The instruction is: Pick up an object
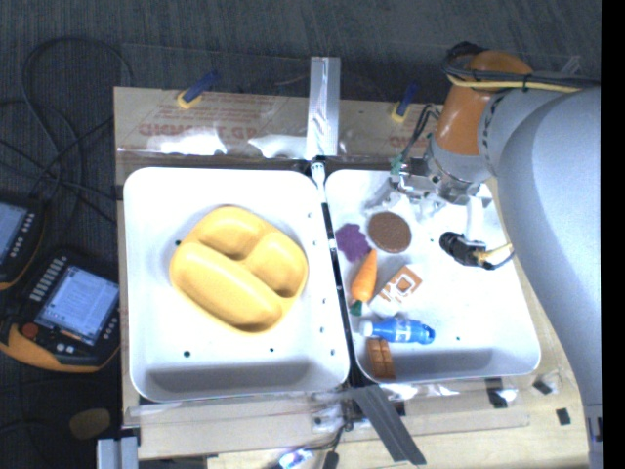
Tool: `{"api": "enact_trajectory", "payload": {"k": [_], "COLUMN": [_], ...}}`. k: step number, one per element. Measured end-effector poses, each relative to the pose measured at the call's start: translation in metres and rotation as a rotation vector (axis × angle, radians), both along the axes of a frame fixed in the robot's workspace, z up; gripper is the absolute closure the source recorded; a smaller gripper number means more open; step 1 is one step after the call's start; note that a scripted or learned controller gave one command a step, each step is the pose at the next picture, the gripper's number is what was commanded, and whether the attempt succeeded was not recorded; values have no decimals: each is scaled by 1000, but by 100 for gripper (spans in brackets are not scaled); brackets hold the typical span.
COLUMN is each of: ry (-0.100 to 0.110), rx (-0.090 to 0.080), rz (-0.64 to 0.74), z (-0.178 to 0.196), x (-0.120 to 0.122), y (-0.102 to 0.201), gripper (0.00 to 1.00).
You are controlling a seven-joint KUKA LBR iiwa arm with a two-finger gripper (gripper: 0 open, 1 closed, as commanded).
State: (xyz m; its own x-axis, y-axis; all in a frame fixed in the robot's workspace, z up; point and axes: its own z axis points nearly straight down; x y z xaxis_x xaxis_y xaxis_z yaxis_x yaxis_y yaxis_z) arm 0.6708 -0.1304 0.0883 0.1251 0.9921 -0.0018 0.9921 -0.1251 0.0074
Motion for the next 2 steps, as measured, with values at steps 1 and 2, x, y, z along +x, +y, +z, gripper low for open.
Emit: {"api": "enact_trajectory", "payload": {"k": [1, 2], "ry": [2, 9], "rx": [-2, 3], "rz": [13, 111], "z": [0, 95], "x": [-43, -50], "y": [33, 71], "gripper": [0, 0]}}
